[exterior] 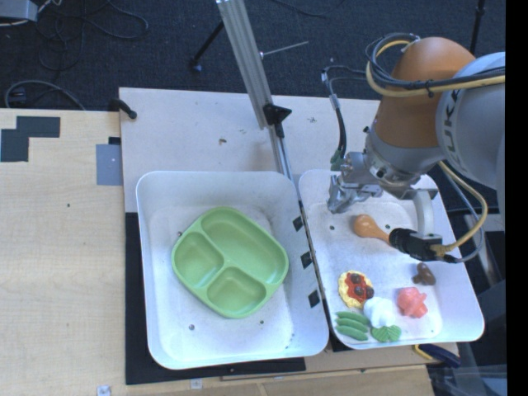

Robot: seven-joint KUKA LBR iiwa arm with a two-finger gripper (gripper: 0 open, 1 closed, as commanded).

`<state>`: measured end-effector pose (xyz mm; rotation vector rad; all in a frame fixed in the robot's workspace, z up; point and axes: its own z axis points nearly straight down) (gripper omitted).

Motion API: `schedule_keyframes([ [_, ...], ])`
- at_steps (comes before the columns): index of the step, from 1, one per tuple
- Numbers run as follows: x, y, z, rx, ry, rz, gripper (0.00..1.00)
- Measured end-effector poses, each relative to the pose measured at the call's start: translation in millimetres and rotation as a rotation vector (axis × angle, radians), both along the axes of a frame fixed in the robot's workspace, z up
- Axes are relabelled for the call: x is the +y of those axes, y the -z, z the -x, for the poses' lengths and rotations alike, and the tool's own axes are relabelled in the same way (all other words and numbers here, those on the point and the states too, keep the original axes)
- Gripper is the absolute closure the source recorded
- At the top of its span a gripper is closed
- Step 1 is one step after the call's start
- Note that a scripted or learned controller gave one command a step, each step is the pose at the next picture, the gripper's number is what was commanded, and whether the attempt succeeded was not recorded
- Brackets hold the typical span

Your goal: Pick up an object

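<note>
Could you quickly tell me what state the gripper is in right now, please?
Gripper: over the right bin, near its back-left corner; open or shut cannot be told.

Green divided plate [230,261] lies in left bin [157,221]. Metal rail [252,68] slants across bench [49,246] behind bins. Cables [49,15] on dark floor beyond.

Even, fairly bright light falls from above on the surface [58,246]; the two white bins come close to washing out, the left bin [157,196] faintly grainy; the green divided tray [230,260] casts a soft, short shadow on the bin floor toward the near edge; the floor beyond the far edge is dim; the arm's orange band [421,89] shows a mild sheen; focus is slightly soft, detail coarse.
</note>
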<state>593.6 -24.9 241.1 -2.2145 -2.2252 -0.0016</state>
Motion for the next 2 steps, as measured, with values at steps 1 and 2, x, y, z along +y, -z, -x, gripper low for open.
schedule_keyframes([
  [1, 47, -5, -11, 0.001, 0.0, 0.001, 1.0],
  [2, 89, 7, -32, 0.002, 0.002, 0.002, 1.0],
])
